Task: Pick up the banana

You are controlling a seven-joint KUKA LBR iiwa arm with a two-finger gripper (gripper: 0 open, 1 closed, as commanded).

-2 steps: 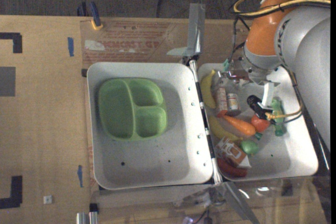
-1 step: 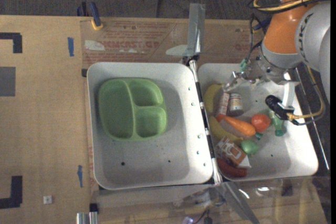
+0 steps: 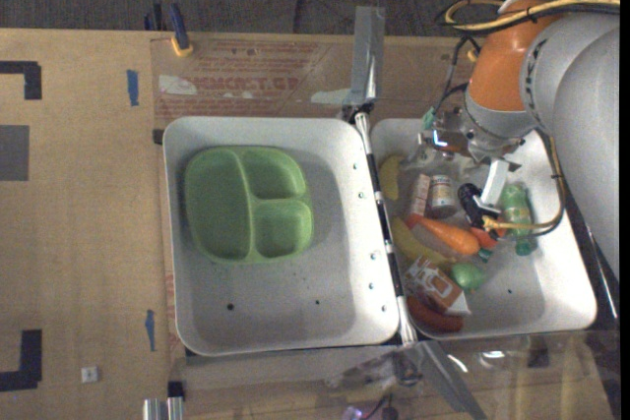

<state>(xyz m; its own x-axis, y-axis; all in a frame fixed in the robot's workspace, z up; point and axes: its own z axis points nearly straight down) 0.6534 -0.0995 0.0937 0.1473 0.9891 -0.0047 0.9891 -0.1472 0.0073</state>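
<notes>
The banana (image 3: 392, 178) lies along the left wall of the right bin (image 3: 551, 295), curving down under a carrot (image 3: 449, 236); its yellow shows again lower down beside the carrot. My gripper (image 3: 445, 145) hangs over the top of the right bin, just to the right of the banana's upper end and above a small can (image 3: 434, 195). Nothing can be seen held in it.
The right bin also holds a green bottle (image 3: 515, 207), a small printed box (image 3: 434, 284), a green round item (image 3: 469, 275) and a red item (image 3: 437, 315). A green divided plate (image 3: 248, 204) lies in the left bin (image 3: 285, 310). A metal post (image 3: 365, 54) stands between the bins.
</notes>
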